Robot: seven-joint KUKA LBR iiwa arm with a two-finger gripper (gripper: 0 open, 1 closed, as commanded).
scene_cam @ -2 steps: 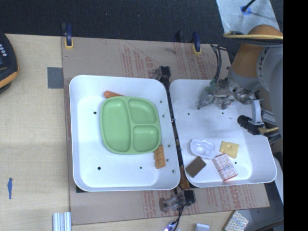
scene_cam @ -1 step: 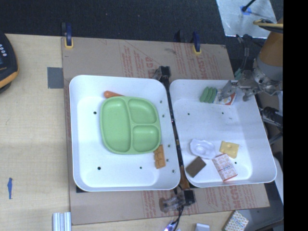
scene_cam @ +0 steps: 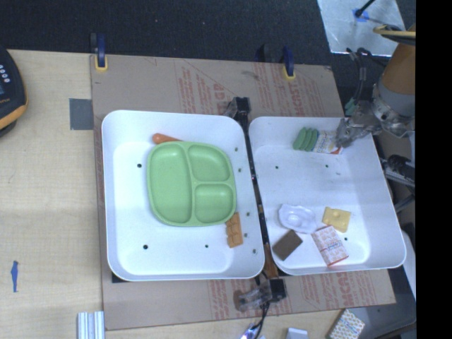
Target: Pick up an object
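Where fingers (scene_cam: 344, 134) hover, ribbed green object (scene_cam: 306, 139) just beside.

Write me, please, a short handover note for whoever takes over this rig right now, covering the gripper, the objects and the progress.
Gripper: low at the far right corner of the right bin, beside the green ridged object; no object shows between its fingers.
Right bin, near end: white crumpled object, yellow square, brown block, red-and-white packet.
Left bin: green divided plate, an orange piece at its far edge, an orange strip near it.
Done: nothing lifted.
Left: grasp and lift one object.
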